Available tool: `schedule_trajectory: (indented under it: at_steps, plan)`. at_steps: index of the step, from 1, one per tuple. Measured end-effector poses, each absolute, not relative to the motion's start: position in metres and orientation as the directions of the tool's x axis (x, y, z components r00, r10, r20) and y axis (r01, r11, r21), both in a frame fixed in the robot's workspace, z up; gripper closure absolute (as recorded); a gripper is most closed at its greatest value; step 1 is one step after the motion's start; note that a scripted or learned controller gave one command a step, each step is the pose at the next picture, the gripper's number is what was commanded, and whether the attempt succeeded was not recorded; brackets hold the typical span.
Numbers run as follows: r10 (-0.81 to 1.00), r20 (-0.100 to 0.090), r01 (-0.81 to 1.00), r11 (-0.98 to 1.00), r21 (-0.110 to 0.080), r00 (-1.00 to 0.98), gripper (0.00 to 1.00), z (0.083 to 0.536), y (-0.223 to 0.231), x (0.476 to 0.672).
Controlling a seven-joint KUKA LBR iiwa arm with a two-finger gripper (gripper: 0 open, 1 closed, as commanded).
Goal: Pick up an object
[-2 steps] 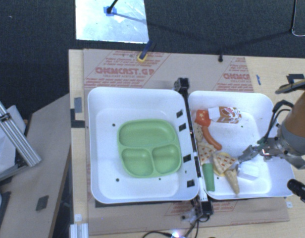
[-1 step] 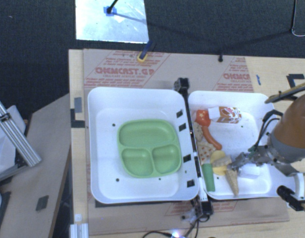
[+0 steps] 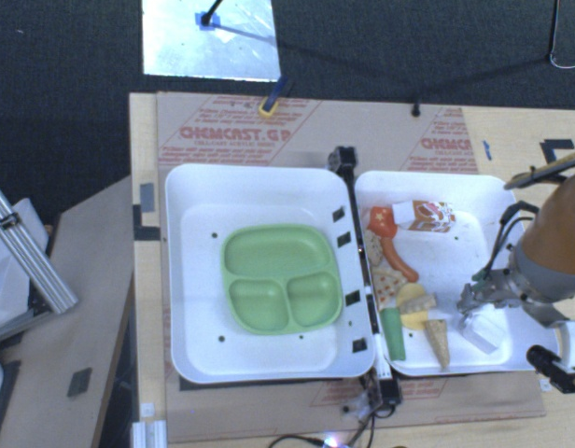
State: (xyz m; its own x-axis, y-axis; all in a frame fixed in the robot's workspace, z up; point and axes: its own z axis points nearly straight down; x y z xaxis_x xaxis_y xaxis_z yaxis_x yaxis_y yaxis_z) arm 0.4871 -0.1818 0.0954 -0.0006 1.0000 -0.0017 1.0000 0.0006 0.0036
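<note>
Left bin (image 3: 189,250): shallow white plastic, holds the tray.
Tray (image 3: 280,278): pale green plastic, 3 compartments, flat, approx. centre of left bin.
Counter (image 3: 306,124): tan board w/ red print, under both bins.
Floor (image 3: 63,54): dark carpet.
Metal sheet (image 3: 213,26): shiny square, on floor beyond counter.

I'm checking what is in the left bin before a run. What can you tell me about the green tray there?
The green tray is a pale green divided plate, plastic by its look, with rounded corners. It has three compartments: one large one across the far side and two smaller ones side by side on the near side. It lies flat on the floor of the left bin, about in its middle, turned slightly. Nothing lies in it or touches it.
</note>
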Motion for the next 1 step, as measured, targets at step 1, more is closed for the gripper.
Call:
schedule_trajectory:
  at_steps: [1]
  plan:
    - [1.0, -0.002, 1.0, 0.003, 0.006, -0.003, 1.0, 0.1398, -0.1867, 0.4918]
